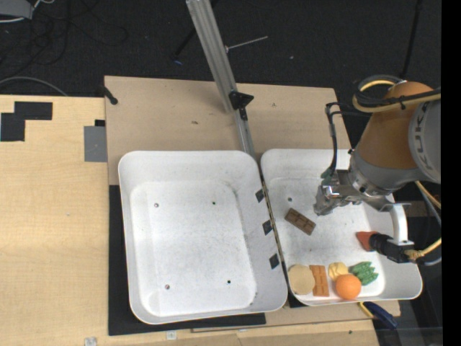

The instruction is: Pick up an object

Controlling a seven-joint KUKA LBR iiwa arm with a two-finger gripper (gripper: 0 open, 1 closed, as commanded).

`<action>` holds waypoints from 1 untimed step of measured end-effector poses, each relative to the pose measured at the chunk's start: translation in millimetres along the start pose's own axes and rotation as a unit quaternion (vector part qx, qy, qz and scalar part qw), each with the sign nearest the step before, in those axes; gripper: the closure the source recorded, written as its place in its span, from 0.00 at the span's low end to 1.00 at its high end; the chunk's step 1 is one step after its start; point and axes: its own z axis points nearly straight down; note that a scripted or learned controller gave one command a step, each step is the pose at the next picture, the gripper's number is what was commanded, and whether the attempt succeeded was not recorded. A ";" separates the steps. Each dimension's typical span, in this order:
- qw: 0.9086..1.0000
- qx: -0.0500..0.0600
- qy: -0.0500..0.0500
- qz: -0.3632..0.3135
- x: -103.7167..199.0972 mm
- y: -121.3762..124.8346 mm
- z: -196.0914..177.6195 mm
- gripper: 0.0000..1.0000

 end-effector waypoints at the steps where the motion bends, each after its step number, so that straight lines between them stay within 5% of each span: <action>1: 1.000 -0.001 0.000 -0.003 -1.3 1.1 -52.8 1.00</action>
